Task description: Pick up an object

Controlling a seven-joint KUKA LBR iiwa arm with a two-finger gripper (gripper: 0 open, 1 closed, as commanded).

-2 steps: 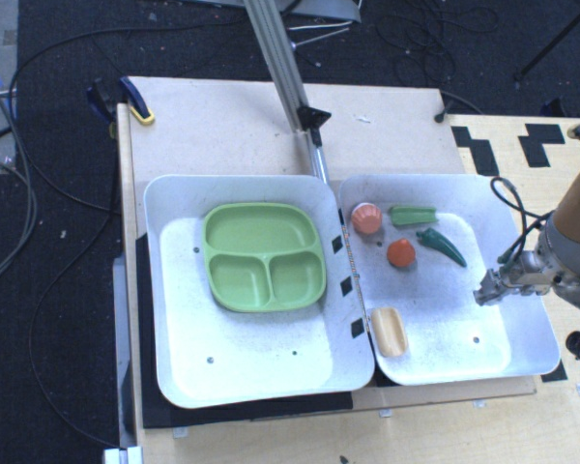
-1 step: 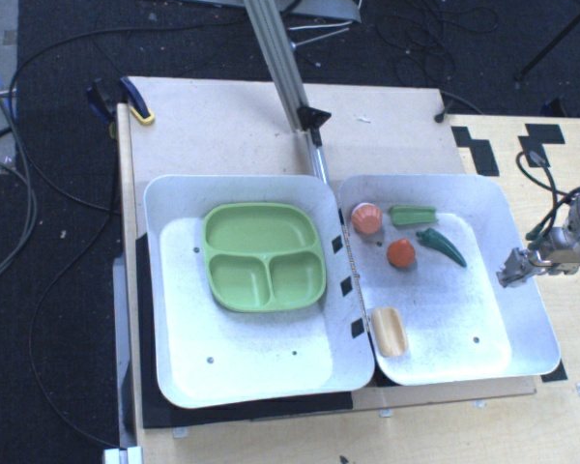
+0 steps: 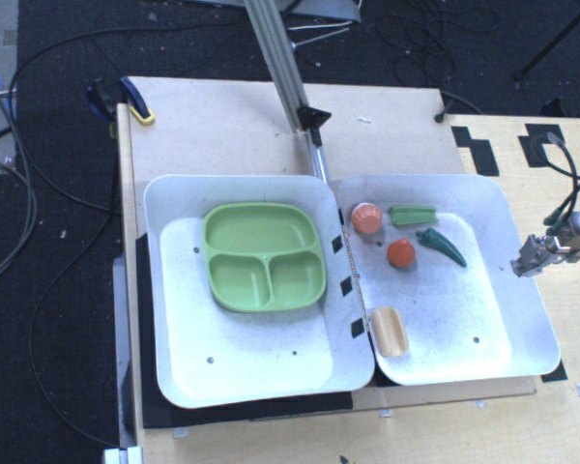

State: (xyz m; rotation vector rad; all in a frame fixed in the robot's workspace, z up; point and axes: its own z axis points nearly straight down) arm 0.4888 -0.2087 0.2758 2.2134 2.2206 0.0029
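The right bin [image 3: 483, 356] holds several small toy foods: an orange-pink ball [image 3: 366, 217], a light green pod [image 3: 412, 216], a dark green pepper [image 3: 442, 245], a red tomato [image 3: 400, 252] and a tan bread roll [image 3: 390, 332] near the bin's left wall. My gripper [image 3: 539, 252] hangs at the right rim of that bin, apart from all of these. Nothing shows between its tips.
In the left bin [image 3: 174, 356] lies a green three-compartment plate [image 3: 265, 256]. A slanted metal pole [image 3: 282, 56] comes down to the seam between the bins. Cables lie on the dark floor at the left and back.
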